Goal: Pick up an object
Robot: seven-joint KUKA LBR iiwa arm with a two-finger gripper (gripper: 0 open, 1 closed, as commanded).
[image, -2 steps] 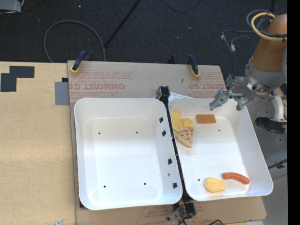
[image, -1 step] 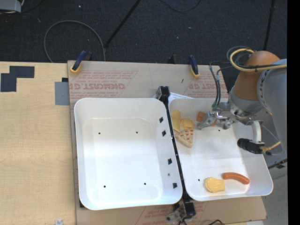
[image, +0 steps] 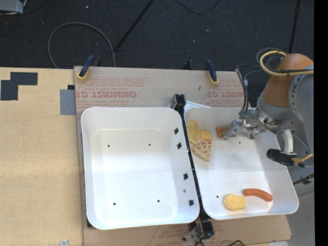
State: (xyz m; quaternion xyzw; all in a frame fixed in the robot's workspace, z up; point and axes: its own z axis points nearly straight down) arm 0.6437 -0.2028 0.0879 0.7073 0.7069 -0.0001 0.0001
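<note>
Objects for picking all sit in the right bin (image: 287, 188), frame center-right to lower right. Left bin (image: 92, 137) fills frame center-left. Going rightward: pale yellow pieces (image: 197, 133) just beside the divider, touching a waffle-patterned wedge (image: 203, 150) below them. Small orange-brown chunk (image: 221, 132) near the bin's upper edge. Yellow lump (image: 234, 202) at lower part of bin, orange-red sausage (image: 258, 193) just beside it, to its right. Gripper (image: 237, 129) hangs low over the bin's upper area, tips just right of the brown chunk; fingers' spread can't be told, nothing seen between them. Arm enters from frame right, orange band (image: 287, 68) at upper right.
</note>
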